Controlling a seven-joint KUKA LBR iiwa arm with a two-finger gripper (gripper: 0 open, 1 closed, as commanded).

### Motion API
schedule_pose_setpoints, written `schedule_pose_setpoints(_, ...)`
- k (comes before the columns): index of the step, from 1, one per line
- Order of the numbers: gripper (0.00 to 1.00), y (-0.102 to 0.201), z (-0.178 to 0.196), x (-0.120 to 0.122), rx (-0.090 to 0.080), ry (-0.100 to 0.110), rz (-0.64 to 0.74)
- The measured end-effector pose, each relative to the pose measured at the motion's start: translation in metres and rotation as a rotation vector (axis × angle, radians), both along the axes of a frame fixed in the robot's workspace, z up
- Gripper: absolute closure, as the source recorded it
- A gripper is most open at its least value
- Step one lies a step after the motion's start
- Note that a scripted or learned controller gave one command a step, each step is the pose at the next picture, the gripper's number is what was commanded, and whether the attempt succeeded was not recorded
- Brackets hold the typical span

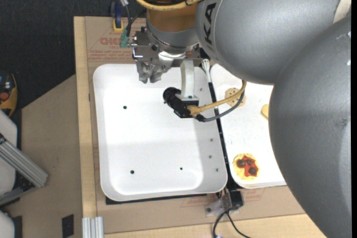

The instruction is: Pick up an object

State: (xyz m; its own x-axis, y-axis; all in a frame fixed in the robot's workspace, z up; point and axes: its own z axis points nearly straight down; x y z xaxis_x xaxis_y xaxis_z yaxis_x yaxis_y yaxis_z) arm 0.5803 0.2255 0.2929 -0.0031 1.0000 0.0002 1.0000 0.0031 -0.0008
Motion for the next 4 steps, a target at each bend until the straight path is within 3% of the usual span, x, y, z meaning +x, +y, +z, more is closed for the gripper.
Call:
schedule_pose_setpoints(1,1.00,-0.001,0.028,0.016,0.001,-0.006,-0.001)
schedule_pose_setpoints(2,1.00,-0.027,0.064,0.032,0.001,-0.007,-0.005)
schedule_pose_setpoints(3,1.00,0.000,-0.001,0.006,-0.002,0.008,-0.001)
schedule_pose_setpoints(4,1.00,-0.001,0.033,0.023,0.001,-0.006,-0.001)
